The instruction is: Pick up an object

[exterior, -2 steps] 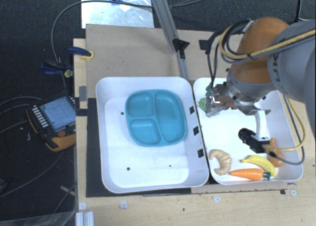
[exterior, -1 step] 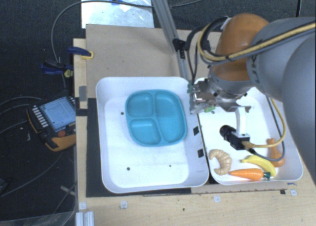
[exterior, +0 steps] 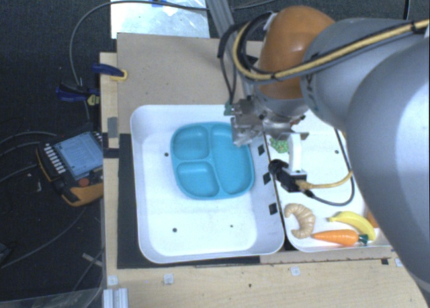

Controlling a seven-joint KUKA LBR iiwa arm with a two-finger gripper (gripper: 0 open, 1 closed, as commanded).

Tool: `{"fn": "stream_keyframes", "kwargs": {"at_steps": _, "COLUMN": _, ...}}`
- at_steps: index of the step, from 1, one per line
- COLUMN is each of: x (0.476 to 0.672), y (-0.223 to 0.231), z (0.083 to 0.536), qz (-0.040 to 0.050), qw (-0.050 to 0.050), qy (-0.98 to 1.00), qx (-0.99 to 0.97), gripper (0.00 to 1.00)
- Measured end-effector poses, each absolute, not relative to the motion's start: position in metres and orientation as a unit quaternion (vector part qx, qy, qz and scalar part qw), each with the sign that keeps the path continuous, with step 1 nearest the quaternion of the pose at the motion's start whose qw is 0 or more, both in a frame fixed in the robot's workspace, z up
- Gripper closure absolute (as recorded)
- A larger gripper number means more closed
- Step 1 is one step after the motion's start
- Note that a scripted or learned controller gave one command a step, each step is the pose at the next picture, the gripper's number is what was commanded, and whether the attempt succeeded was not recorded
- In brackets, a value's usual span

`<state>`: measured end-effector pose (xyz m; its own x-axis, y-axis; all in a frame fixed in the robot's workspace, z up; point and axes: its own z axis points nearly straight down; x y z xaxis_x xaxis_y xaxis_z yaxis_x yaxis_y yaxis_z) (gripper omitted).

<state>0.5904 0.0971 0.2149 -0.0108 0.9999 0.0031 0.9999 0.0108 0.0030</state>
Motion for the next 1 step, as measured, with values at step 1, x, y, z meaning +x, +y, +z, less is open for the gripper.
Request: {"fn": "stream_keyframes", "kwargs": {"at_steps": 1, "x": 0.5898, "y": 0.0932, "z": 0.2149, "qz": -0.0007, "qw": 0.000, "qy": -0.709, "qx": -0.705, "gripper": 0.00}}
